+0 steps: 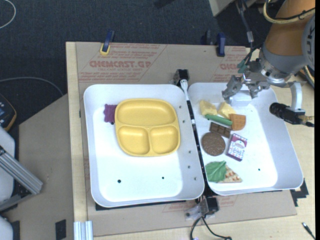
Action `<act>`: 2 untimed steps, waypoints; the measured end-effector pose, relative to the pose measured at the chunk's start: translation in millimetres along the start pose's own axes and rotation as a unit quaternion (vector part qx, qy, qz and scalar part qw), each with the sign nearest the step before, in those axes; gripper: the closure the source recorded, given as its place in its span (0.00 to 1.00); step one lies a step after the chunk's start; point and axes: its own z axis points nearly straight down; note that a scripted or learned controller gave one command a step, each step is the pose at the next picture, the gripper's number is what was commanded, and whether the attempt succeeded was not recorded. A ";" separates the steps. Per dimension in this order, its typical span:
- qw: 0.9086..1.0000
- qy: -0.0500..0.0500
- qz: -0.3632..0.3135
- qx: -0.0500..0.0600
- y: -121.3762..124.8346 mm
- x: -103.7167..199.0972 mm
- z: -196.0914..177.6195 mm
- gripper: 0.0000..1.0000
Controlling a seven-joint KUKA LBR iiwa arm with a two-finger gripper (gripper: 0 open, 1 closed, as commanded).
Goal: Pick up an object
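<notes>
My gripper (245, 90) hangs over the back of the right bin (277, 154), fingers spread open with nothing between them. Just in front and to its left lie food toys: yellow cheese wedges (207, 107), a green bean (218, 119), an orange cracker (238, 121) and a brown chocolate square (220, 129). Further forward are a round brown cookie (213, 144), a purple packet (237, 147), a green leaf (216, 170) and a pizza slice (231, 176). The left bin (102, 164) holds a yellow divided plate (147, 126) with a purple item (109, 113) at its left edge.
The arm's grey wrist and orange band (292, 14) rise at the upper right. A black cylinder (286, 113) juts over the right bin's right rim. Blue clamps (106, 43) hold the cardboard base at the back. A ridge with screws (192, 129) divides the bins.
</notes>
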 end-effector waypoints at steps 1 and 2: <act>1.000 0.000 0.001 0.000 -25.9 49.6 -7.5 1.00; 1.000 0.000 0.000 0.000 -33.2 106.2 3.8 1.00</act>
